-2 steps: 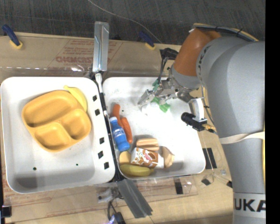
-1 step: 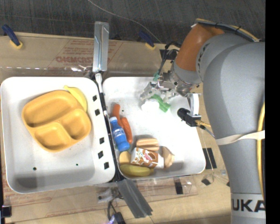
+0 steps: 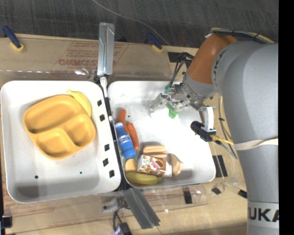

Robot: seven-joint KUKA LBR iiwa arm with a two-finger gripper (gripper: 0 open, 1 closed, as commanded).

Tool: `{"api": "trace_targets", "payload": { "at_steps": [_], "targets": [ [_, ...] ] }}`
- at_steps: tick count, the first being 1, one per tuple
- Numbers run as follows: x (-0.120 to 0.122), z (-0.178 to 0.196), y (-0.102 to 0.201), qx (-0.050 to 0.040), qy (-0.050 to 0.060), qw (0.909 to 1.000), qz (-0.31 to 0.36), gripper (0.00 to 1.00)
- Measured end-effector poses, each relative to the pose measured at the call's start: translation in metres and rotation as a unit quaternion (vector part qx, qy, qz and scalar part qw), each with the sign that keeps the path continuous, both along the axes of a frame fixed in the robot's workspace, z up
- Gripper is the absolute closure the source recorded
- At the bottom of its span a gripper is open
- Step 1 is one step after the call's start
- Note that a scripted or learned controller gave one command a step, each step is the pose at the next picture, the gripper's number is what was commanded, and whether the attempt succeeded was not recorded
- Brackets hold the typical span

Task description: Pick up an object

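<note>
A small green object (image 3: 172, 112) is seen at the tool (image 3: 167, 102) — finger state cannot be told — above the right bin (image 3: 196, 153).

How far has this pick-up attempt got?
Done: the gripper is low over the right bin, beside a small green object. In hand: nothing visibly lifted. Left: the blue bottle, carrot and banana lie untouched along the bin's near-left side.

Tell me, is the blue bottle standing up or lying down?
Lying down: the blue bottle rests flat on the right bin floor, alongside the divider.
</note>
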State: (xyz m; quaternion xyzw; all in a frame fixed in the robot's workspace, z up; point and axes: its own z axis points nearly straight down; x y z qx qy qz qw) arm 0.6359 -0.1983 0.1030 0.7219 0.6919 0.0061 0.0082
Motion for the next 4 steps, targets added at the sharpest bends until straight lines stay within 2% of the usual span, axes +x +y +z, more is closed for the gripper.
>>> {"api": "trace_targets", "payload": {
  "at_steps": [1, 2, 3, 4],
  "targets": [
    [-0.056, -0.01, 0.088, 0.0019, 0.012, 0.9958, 0.09, 0.0],
    [0.022, -0.011, 0.062, -0.0006, 0.01, 0.9817, 0.19, 0.0],
    [0.003, 0.047, -0.014, -0.002, 0.009, 0.9883, 0.152, 0.0],
    [0.015, 0.084, 0.021, 0.0001, 0.009, 0.9943, 0.107, 0.0]
  ]
}}
